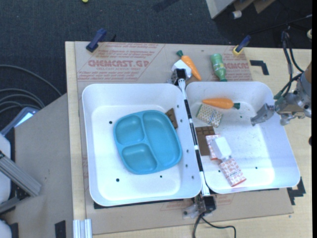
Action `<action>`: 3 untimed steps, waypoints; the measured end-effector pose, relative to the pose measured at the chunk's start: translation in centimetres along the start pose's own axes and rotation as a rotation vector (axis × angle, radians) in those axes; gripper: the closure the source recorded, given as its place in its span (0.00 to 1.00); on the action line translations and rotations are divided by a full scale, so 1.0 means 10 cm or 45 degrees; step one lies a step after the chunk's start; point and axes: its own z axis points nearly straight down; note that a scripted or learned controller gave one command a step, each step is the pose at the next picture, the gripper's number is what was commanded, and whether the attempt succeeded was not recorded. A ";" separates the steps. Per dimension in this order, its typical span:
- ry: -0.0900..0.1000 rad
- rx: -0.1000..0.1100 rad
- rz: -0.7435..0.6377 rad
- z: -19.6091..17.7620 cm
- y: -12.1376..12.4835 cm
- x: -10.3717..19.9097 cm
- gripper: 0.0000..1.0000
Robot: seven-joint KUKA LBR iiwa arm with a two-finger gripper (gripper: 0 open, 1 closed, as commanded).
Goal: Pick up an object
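The right bin (277,175) holds an orange carrot (218,103) at its back left. A patterned packet (209,115) lies just in front of the carrot, with a brown square (204,132) below it. A white and pink packet (218,146) and a red and white packet (232,171) lie nearer the front. My gripper (272,117) hangs over the bin's right side, near its back right corner. It is open with nothing between its fingers and is well apart from the objects on the left.
The left bin (96,133) bears a blue divided plate (147,141). Behind the bins, on the board, lie a second carrot (189,66) and a green bottle (218,66). Blue clamps (95,40) grip the board's back edge.
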 end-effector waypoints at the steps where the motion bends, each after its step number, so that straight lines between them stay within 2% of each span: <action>1: 0.003 0.004 -0.002 0.71 0.44 0.78 0.00; 2: 0.000 0.002 0.000 1.36 0.77 0.96 0.00; 3: 0.008 0.035 0.007 1.37 1.23 0.83 0.00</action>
